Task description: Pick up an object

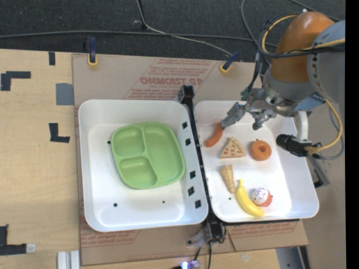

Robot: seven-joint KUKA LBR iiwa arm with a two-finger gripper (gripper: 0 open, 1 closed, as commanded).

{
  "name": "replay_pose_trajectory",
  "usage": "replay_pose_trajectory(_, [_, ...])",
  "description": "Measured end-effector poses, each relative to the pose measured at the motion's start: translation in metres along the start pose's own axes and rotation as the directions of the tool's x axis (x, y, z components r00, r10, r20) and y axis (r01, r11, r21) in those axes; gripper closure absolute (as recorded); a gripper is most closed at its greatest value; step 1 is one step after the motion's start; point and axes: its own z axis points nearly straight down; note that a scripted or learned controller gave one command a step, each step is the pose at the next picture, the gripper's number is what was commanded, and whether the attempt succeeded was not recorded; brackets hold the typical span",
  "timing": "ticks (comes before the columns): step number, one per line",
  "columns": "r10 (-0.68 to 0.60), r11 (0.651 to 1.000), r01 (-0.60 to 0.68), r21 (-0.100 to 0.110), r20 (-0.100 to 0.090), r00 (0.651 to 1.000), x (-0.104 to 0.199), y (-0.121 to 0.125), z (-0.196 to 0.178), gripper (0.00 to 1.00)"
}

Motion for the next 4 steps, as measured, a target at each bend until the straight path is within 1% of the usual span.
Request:
replay_pose_trajectory(1, [-0.003, 1.000, 0.003, -0.013, 0.001, 1.000, 0.000, 0.003, -0.008, 0.00])
replay_pose_trajectory(2, [-0.003, 1.000, 0.003, -0.009, 0.001, 1.000, 0.006, 0.005, 0.037, 0.00])
replay_pose_trajectory(3, [-0.002, 1.000, 0.002, -0.009, 0.001, 1.000, 0.003, 0.007, 0.082, 0.00])
replay_pose_trajectory(4, [-0.003, 1.000, 0.003, -0.021, 0.006, 1.000, 0.002, 0.010, 0.128, 0.00])
